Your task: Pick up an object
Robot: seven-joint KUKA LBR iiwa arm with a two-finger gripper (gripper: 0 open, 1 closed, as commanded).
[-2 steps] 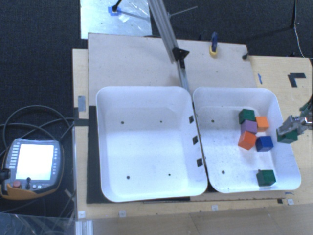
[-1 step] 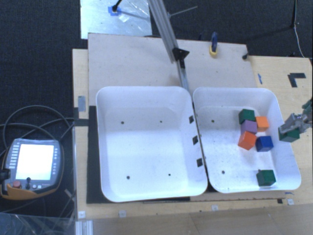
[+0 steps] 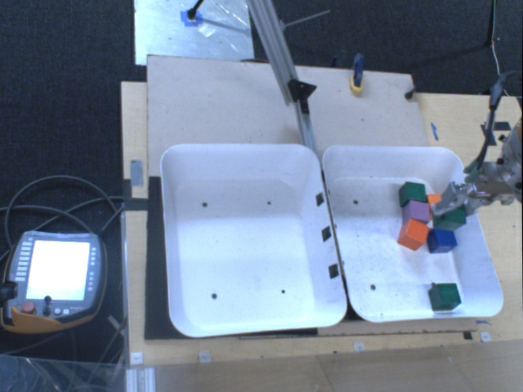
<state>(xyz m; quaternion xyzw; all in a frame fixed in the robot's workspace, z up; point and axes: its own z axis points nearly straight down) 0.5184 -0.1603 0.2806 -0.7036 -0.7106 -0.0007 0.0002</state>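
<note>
Notice your right bin (image 3: 384, 300) keeps bare floor along its left and near sides, while the blocks crowd its far right corner. You can see the gripper (image 3: 445, 202) low among them, beside the purple block (image 3: 417, 211) and green block (image 3: 412, 193); I cannot tell its finger spread. Orange block (image 3: 413, 233), blue block (image 3: 442, 241) sit just below. Your arm (image 3: 502, 174) enters over the right rim.

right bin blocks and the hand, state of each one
dark green cube: top of cluster
purple cube: flat, between green and orange
orange cube: tilted, beside blue
blue cube: flat, cluster's lower edge
lone green cube: apart, near front wall
hand: over cluster
</note>
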